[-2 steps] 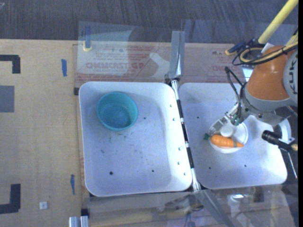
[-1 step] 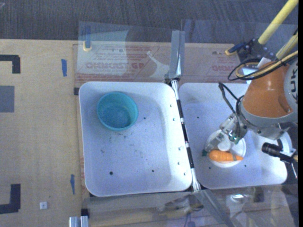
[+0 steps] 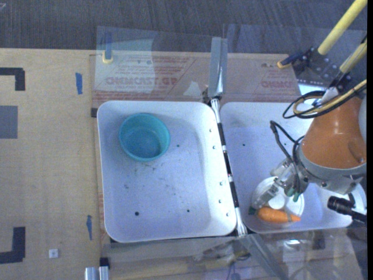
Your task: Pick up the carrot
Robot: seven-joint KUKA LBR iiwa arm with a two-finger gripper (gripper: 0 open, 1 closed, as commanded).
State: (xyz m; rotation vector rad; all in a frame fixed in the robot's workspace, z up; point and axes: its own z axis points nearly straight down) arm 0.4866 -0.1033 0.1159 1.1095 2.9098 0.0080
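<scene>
- The carrot [image 3: 278, 216] lies at the near edge of the right bin [image 3: 247, 133].
- The claw [image 3: 284, 191] hangs just above it; whether it grips, I cannot tell.
- A teal bowl [image 3: 144, 136] sits in the left bin [image 3: 175, 214].

Arm [image 3: 335, 136] low, claw [image 3: 278, 192] down

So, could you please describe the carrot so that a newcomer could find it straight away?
Look in the right-hand shallow white bin, at its near edge, just below the grey arm's two-finger gripper. There lies the small orange carrot on its side. It is the one orange thing in that bin; the round teal bowl stands in the other bin.
</scene>
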